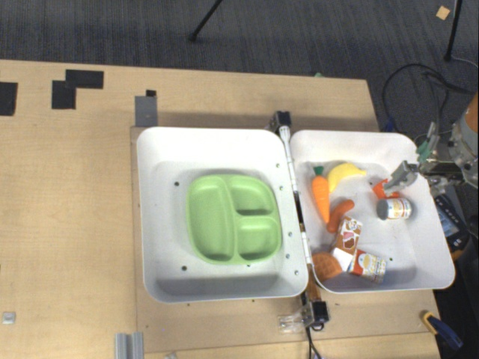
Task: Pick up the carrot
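The orange carrot (322,195), with a green top, lies lengthwise near the left wall of the right bin (428,239), beside the divider. My gripper (398,176) hangs over the upper right part of the same bin, well to the right of the carrot and apart from it. Its tip is just above a small red item (381,190) and a silver can (394,209). Nothing shows as held.
A yellow fruit (345,174) touches the carrot's upper right side, and a reddish sausage (341,211) lies at its lower end. A brown carton (349,235), a red and white carton (366,265) and a brown cookie (325,264) crowd the front. The left bin (161,200) holds a green divided plate (233,217).
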You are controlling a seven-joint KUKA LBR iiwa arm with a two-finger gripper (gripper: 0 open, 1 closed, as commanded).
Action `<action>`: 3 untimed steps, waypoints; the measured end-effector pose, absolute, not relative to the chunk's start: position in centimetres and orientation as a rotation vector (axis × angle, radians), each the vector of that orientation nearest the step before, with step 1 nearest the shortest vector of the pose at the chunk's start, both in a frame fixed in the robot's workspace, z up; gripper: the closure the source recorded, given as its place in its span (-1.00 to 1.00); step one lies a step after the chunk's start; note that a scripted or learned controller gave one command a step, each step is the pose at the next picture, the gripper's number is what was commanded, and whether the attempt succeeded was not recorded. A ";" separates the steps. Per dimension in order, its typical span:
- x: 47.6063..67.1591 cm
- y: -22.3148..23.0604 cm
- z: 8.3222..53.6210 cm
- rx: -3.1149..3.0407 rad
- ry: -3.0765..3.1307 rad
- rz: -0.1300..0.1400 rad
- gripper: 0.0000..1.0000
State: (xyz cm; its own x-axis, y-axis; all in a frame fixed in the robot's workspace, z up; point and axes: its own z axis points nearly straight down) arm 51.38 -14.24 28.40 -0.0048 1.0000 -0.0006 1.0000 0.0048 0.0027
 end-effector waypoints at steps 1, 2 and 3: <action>54.6 -10.8 17.6 2.264 2.179 0.000 -1.00; 59.5 -8.5 12.4 2.444 1.972 0.002 -1.00; 59.5 -8.5 8.6 2.606 1.754 0.004 -1.00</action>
